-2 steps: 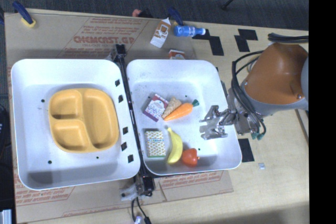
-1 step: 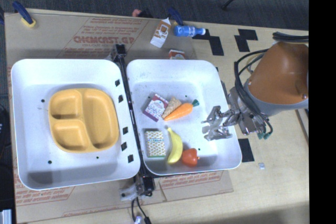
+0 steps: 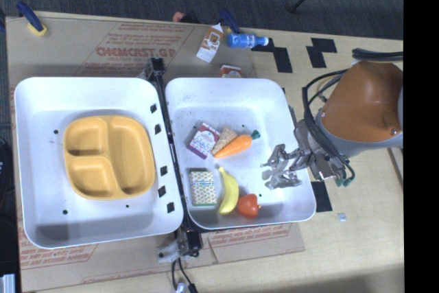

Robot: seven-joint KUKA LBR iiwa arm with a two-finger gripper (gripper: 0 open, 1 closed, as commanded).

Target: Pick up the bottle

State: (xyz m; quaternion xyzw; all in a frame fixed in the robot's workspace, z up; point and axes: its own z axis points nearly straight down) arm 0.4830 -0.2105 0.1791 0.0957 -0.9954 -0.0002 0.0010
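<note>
1. The step in hand looks like the approach: the gripper [image 3: 274,168] hangs low over the right bin [image 3: 291,116], near its right wall, with nothing between its fingers. They appear parted, though how widely cannot be told from this slant.
2. The bottle [image 3: 244,41], blue, lies on its side on the bench [image 3: 357,243] beyond the bin's far rim, well apart from the gripper.
3. The next move likely calls for lifting clear of the rim, travelling over the bottle, and aligning the fingers across its body.
4. Count: two bins; one yellow divided tray [image 3: 110,156] in the left bin [image 3: 34,113].
5. In the right bin: one carrot [image 3: 236,145], one banana [image 3: 228,191], one tomato [image 3: 249,205], and three small packets.
</note>
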